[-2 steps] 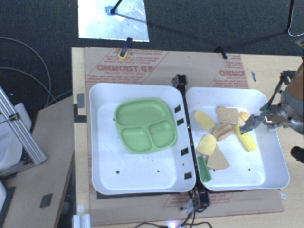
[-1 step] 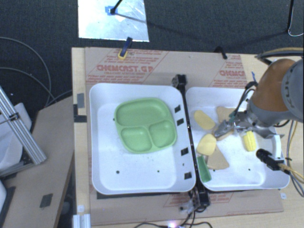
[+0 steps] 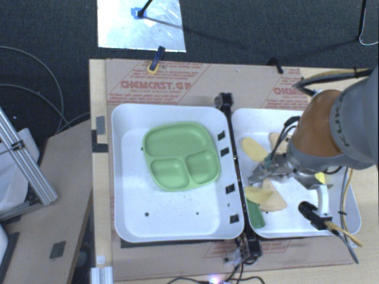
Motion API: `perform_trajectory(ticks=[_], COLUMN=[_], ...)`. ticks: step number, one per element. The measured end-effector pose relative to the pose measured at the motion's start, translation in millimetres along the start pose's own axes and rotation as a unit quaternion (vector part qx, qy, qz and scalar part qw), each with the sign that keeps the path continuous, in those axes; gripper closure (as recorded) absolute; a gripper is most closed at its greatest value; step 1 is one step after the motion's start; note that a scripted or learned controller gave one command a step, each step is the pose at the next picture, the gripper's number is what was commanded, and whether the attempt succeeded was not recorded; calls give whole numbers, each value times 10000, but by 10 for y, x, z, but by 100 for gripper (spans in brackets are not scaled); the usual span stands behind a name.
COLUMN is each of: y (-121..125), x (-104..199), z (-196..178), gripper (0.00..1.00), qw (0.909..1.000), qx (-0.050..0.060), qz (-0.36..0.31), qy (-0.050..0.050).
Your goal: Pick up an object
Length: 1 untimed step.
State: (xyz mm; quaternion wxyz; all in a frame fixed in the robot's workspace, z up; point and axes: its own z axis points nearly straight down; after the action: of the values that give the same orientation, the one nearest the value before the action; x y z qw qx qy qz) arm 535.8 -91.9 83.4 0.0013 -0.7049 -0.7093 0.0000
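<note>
Gripper low in right bin, above yellow pieces; finger state indeterminable. Green tray in left bin, at nine o'clock of the gripper.

place: robotics lab | evidence: taped cardboard bench, loose cables, aluminium framing

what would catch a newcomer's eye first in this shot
The pale green plastic divided plate lying in the white left bin stands out first. Next comes the big grey arm with its orange band, reaching in from the right, its claw low over pale yellow pieces in the white right bin.
</note>
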Motion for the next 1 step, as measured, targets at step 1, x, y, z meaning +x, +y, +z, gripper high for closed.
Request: perform_trajectory(ticks=[1], y=[21], x=[-24], z=[-118], gripper=[100], qw=[10000], qx=[-24], qz=[19], qy=[-8])
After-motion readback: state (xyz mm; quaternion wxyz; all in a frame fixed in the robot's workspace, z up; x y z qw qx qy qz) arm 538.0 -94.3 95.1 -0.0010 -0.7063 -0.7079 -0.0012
